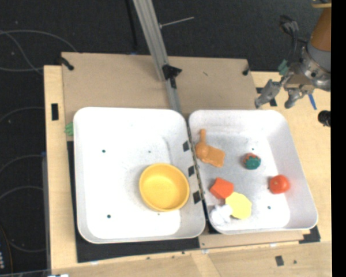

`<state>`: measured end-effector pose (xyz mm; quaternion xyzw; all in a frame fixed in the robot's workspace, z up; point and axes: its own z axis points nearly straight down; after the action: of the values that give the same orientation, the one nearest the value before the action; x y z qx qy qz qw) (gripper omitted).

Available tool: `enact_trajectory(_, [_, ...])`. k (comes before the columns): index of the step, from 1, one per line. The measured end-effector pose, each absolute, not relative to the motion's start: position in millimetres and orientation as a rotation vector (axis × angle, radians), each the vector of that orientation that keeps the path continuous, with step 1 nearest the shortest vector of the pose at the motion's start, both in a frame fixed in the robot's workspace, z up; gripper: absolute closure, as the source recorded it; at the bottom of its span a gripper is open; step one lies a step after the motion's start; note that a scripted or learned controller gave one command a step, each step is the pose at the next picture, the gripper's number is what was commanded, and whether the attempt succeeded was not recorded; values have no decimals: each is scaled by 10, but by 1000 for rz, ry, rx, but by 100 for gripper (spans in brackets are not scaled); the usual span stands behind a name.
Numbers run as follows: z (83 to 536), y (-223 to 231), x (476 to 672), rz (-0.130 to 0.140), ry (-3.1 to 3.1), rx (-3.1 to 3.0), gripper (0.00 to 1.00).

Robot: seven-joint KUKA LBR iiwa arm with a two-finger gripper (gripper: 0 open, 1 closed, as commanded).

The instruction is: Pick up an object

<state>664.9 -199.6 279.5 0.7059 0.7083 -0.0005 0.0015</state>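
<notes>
Gripper point(279, 97) spread wide, holding nothing, above right bin's point(282, 126) far rim.
Left bin point(104, 131): glossy round yellow bowl point(164, 187). Right bin: tan giraffe-like figure point(209, 152), orange block point(221, 188), flat yellow piece point(240, 206), red ball point(279, 183), green-red lump point(252, 161).

I noted two white bins: the left bin point(104, 131) and right bin point(277, 126), side by side on a tan bench point(115, 79). A grey metal post point(153, 33) rose behind them.
</notes>
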Motion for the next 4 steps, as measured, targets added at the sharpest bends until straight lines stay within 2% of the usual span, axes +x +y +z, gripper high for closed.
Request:
enact_trajectory(1, [2795,-2000,6648,-3,2224,2215,0])
enact_trajectory(2, [2273,-1950,6727,-6,2227,2217,0])
enact_trajectory(4, [1022,-1950,6692,-7,2225,2220,0])
